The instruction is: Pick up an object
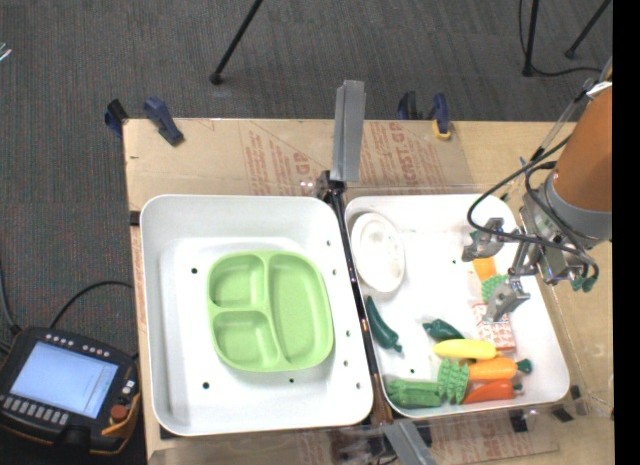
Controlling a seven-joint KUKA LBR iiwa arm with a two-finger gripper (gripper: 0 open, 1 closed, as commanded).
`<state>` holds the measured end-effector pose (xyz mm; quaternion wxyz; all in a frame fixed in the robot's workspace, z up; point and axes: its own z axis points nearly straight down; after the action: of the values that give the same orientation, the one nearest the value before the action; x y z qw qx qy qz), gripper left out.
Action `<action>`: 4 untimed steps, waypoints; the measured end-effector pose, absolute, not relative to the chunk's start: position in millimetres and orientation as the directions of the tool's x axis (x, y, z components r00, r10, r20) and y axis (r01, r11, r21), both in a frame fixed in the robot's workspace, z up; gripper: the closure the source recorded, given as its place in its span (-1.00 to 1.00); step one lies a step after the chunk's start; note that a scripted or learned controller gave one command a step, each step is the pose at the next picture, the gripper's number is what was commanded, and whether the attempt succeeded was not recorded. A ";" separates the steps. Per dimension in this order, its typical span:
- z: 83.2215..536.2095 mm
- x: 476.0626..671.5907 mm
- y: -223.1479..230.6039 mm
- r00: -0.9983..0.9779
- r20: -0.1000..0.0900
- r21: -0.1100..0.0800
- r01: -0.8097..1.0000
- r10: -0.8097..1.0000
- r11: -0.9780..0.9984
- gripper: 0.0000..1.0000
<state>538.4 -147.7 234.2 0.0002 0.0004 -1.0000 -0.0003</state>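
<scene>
At nine o'clock we see the left bin (160,253) holding a green divided plate (270,310) flat at its centre. Past the divider, the right bin (440,218) carries a white bowl (379,250) tipped against its left wall. At five o'clock lie a dark green pepper (383,324), a yellow banana (465,349), an orange carrot (492,369) and green toy vegetables (430,389), bunched together. At three o'clock our gripper (497,271) hangs over the bin's right side, fingers spread wide and gripping nothing, just above an orange block (484,267).
</scene>
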 end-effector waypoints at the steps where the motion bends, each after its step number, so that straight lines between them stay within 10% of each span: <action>1: 96.2 612.6 -163.4 -0.982 0.010 0.008 -0.190 -0.190 0.982 -1.00; 2: 114.8 619.1 -161.2 -0.980 -0.008 0.001 -0.198 -0.198 0.980 1.00; 3: 226.8 648.1 -107.6 -0.943 -0.016 -0.005 -0.333 -0.333 0.943 1.00; 4: 266.3 634.2 -54.7 -0.982 -0.007 0.001 -0.191 -0.191 0.982 1.00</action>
<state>634.2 -54.7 266.3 -0.0037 0.0961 -0.9954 -0.0006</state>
